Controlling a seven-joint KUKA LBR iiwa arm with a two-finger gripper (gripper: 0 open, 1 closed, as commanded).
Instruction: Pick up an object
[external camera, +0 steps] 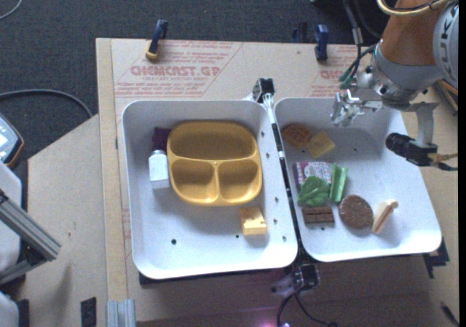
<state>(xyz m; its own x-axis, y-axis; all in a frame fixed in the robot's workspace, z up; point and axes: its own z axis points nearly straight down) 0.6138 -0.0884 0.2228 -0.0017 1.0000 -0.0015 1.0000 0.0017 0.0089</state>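
My gripper (348,116) hangs over the back of the right bin (408,238), open with nothing between its fingers. Just left of it lie a brown cookie (296,133) and a yellow wedge (320,145). Further forward in that bin are a pink-and-white packet (312,170), a green leafy toy (314,191), a green stick (338,182), a chocolate bar (318,215), a round brown patty (355,211) and a cream-coloured piece (384,216).
The left bin (138,245) holds a yellow divided plate (215,162), a small white bottle (159,167), a dark purple item (162,135) and a yellow cheese block (254,221). A black part of the arm (408,148) hangs over the right bin's right side.
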